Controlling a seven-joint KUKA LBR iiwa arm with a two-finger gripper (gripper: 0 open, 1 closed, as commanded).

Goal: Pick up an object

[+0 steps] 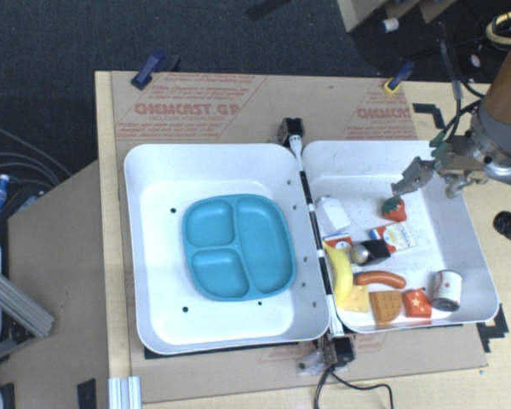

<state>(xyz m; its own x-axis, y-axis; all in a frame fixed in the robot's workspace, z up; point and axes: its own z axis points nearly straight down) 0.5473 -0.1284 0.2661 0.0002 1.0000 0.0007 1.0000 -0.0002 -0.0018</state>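
My gripper (432, 182) hangs over the upper right part of the right bin (358, 156), open, with nothing between its fingers. A small red strawberry toy with a green top (394, 209) lies just below and left of the left fingertip (407, 183), apart from it. Lower in the same bin lie a white carton (332, 215), a yellow banana (341, 276), a red sausage (380, 279), a black bottle (372, 250), a red-and-white packet (397, 239), an orange cracker (385, 306), a red block (416, 303) and a small can (445, 289).
The left bin (153, 177) holds a blue divided plate (238, 245). Both bins sit on a brown board (196, 105) with blue clamps at its back edge. Cables and arm hardware (494, 118) crowd the right side.
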